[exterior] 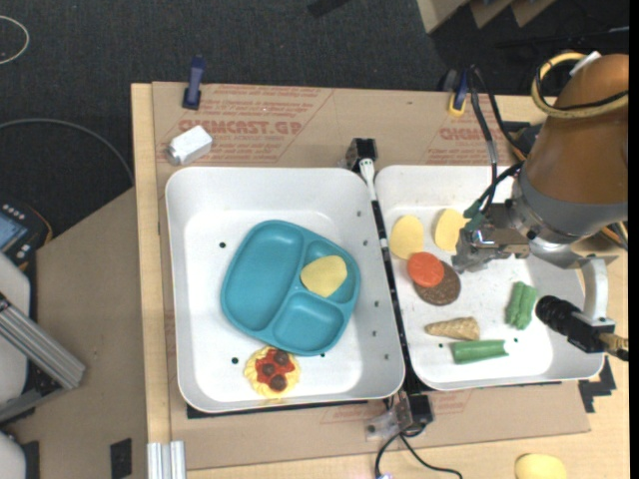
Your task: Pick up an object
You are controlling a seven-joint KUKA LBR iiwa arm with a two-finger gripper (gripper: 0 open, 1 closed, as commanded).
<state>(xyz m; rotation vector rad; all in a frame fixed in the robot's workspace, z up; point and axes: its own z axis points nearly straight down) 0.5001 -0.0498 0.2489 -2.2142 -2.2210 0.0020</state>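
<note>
Dark carpet surrounds your worktop (150,267), and both white bins sit on its cardboard sheet. Your hand (479,247) hangs low in the right bin (559,367), just right of the red disc (426,267) that lies on a brown cookie (440,287). Honestly can't tell whether it's spread or pinched, and nothing shows between the fingers. Two yellow pieces (406,236) lie left of the hand, while two green bits (518,303) sit below and to its right.

A divided plate (285,287) lies in the left bin (190,267); food pieces (431,267) fill the right bin (559,362).
</note>
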